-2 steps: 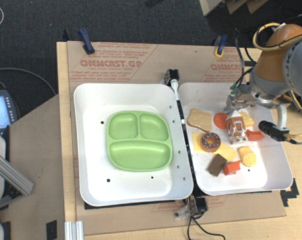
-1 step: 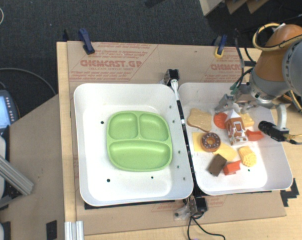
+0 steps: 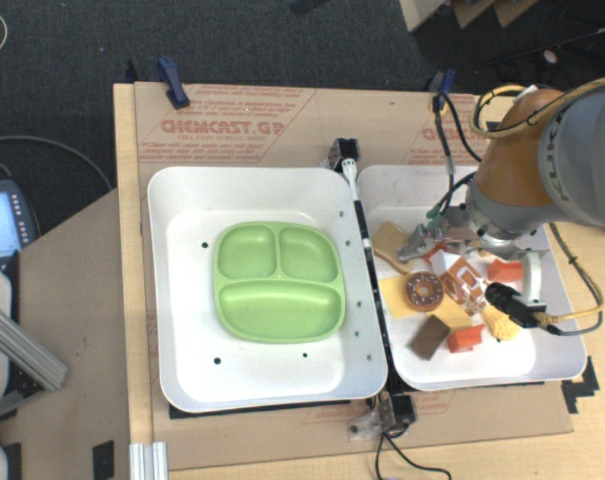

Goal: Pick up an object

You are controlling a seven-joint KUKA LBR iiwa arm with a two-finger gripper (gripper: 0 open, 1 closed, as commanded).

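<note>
Near edge of right bin: a dark brown block of toy food [image 3: 429, 339] and a small red-orange block [image 3: 465, 338] lie side by side on the floor of the shallow white right-hand bin [image 3: 502, 370], well below the tool.
Middle of right bin: a round brown doughnut-shaped toy [image 3: 423, 291] rests on a flat yellow slab [image 3: 402, 295]; just right of it lies a white and orange patterned piece [image 3: 465, 284], then a yellow wedge [image 3: 500, 321] partly under a black cable end.
Tool: the two-finger gripper [image 3: 429, 245] of the grey arm with the orange band [image 3: 517, 158] is down inside the right bin, over the upper part of the heap; whether it is open, closed or gripping anything I cannot tell.
Target relative to tool: the tan flat piece [image 3: 391, 241] sits just left of the tool, the doughnut just below it; both look near, contact unclear.
Step in hand: judged as the reach down to a grasp, nothing visibly lifted.
Next move: likely needs closing on one piece alone and lifting straight up; the crowding risks a slip.
Left bin: the shallow white left-hand bin [image 3: 172, 268] bears a pale green three-compartment plastic plate [image 3: 279, 281], well apart from the tool.
</note>
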